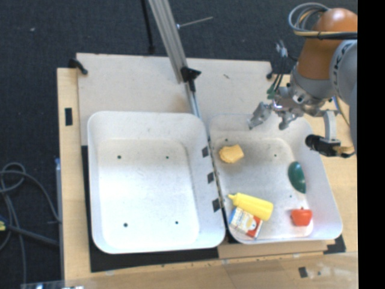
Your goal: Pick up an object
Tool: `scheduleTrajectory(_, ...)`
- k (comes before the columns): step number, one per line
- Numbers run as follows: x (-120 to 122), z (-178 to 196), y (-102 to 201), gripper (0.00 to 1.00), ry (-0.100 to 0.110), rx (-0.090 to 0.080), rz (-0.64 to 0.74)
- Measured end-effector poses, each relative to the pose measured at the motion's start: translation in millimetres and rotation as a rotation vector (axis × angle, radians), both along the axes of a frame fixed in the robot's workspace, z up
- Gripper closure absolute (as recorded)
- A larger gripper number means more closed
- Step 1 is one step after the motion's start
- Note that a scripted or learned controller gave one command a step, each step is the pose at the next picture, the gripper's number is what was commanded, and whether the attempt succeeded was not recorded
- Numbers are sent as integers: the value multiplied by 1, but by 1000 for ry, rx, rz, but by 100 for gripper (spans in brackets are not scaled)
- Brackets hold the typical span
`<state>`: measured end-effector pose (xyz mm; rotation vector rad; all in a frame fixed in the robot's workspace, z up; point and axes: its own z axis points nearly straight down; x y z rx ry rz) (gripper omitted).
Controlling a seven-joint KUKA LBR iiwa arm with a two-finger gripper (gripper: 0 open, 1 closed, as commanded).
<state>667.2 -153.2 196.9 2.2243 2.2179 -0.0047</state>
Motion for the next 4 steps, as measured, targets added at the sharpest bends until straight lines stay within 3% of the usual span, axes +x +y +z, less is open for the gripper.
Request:
scheduleTrajectory(1,0,-46,-10,0,1,0,-1)
scheduleTrajectory(2,2,-31,-11,100,-8,-2,-2)
scheduleTrajectory(3,-2,18,-18,100,-8,0,1)
scheduleTrajectory(4,-1,29,-19,100,-5,1,3)
